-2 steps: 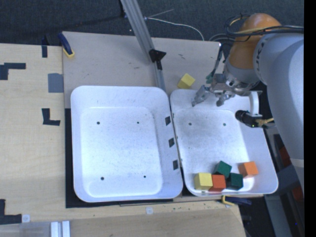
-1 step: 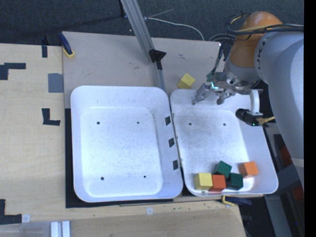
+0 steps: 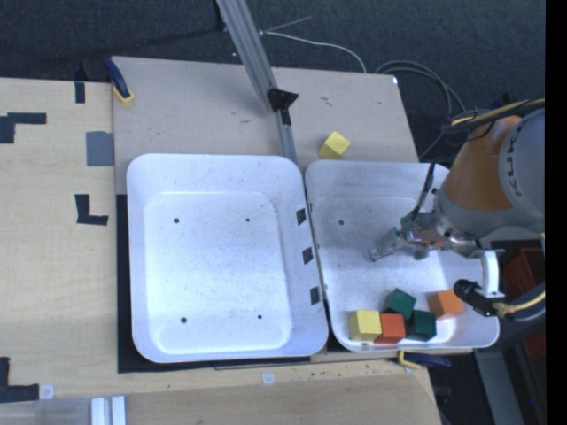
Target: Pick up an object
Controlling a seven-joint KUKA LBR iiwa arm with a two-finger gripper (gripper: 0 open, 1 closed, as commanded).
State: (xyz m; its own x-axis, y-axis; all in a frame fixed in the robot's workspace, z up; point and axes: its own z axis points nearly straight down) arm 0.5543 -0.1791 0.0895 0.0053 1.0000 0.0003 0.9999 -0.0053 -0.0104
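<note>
I have the tool [image 3: 390,248] low over bare floor in the middle of the right bin [image 3: 354,193], and I cannot tell how it is set. Nothing is in it that I can see, so I judge this the approach step, with the pick not yet made. The blocks sit clustered in the bin's near corner: a yellow block [image 3: 364,324], a red block [image 3: 391,327], two green blocks [image 3: 400,302] and an orange block [image 3: 447,304]. Next I would need to move toward that cluster and descend on one. The near rim crowds them; the bin's middle gives open room.
</note>
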